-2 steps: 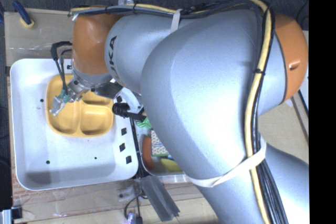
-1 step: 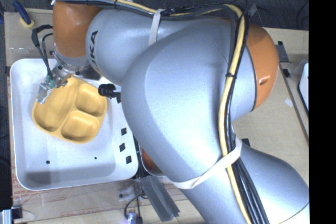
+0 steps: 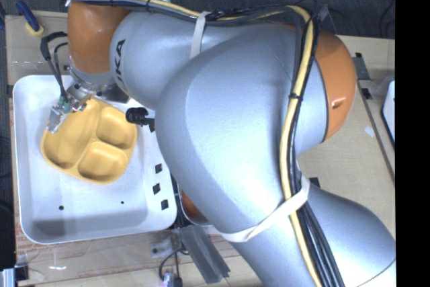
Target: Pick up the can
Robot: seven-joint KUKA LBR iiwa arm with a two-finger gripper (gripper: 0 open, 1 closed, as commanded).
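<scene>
My gripper hangs over the back left part of the left bin. It sits right at the upper left edge of a lumpy yellow plastic object lying in that bin. The wrist with its orange band rises above it. A sliver of something orange-brown peeks out from under the arm by the wall between the bins; what it is cannot be told. The big grey arm hides the right bin.
The arm body spans the middle and right of the view. A blue-handled tool lies on the bench at the back left. Bare white floor shows at the left bin's front.
</scene>
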